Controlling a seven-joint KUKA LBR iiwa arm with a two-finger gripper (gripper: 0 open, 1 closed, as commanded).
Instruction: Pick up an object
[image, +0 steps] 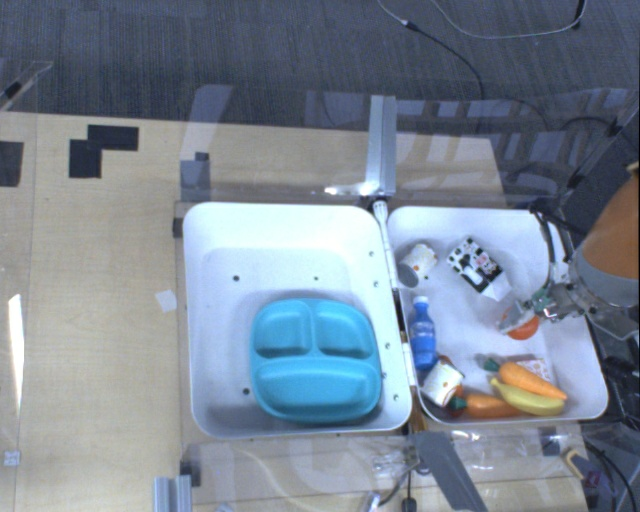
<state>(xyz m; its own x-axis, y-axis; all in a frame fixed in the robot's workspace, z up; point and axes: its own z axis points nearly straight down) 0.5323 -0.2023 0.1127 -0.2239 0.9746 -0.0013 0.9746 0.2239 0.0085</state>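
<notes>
My gripper (538, 308) reaches in from the right, low over the right side of the right bin (470, 225). A small red-orange object (522, 325) lies right at its tip; I cannot make out whether it is gripped. Elsewhere in this bin a black-and-white toy (474, 265) sits near the back and a white cup (418, 262) lies at the back left. A blue bottle (423, 335) lies along the left wall. At the front are a second white cup (441, 381), an orange carrot (530, 378) and a yellow banana (530, 400).
The left bin (230, 250) holds a blue divided plate (315, 358) towards its front. A metal post (381, 145) stands behind the wall between the bins. Cables hang by the arm at the far right.
</notes>
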